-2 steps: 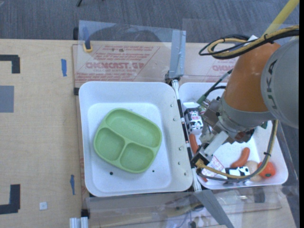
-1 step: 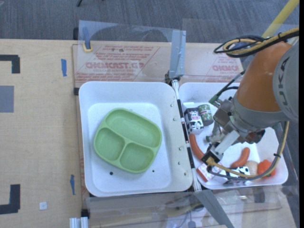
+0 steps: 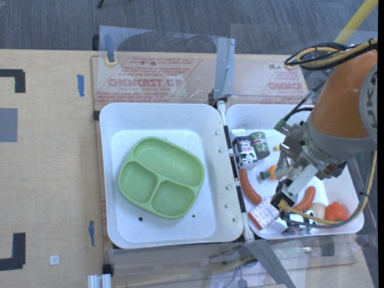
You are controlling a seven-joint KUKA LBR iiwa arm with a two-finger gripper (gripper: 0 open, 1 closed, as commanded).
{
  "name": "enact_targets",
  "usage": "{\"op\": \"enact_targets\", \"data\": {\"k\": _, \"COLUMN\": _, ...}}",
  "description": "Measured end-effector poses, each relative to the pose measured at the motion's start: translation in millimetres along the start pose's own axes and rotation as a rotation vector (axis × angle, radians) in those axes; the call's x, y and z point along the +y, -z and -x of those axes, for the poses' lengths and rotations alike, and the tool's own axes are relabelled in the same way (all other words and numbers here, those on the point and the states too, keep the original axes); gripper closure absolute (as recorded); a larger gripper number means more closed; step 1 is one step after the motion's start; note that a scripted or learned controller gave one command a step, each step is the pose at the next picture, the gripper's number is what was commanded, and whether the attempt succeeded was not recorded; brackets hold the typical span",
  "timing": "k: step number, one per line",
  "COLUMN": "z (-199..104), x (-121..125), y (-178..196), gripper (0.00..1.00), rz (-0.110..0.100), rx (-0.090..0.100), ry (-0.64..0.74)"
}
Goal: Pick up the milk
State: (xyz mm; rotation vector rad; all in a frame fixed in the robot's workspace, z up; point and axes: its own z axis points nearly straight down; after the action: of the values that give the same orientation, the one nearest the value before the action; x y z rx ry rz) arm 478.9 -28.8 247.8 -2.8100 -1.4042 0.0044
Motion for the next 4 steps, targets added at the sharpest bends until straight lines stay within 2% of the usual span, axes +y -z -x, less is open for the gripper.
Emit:
{"op": "enact_targets", "data": {"k": 1, "z": -18.3, "x": -12.9, "y": 9.7, "gripper": 1.00, "rz": 0.002, "rx": 0.001, "ry": 0.073}}
{"op": "enact_targets", "data": {"k": 2, "z": -33.7, "x": -24.8, "y": 15.9, "gripper": 1.00, "rz": 0.000, "rx": 0.000, "ry": -0.258}}
{"op": "enact_targets", "data": {"k": 3, "z": -13.0, "x": -9.5, "y": 66.6, "gripper": 1.00, "rz": 0.000, "rx": 0.000, "ry": -0.383}}
{"op": "enact_targets", "data": {"k": 4, "z": -23.6, "x": -12.1, "y": 52.9, "gripper": 1.00, "rz": -0.004, "rx": -0.001, "ry": 0.090}}
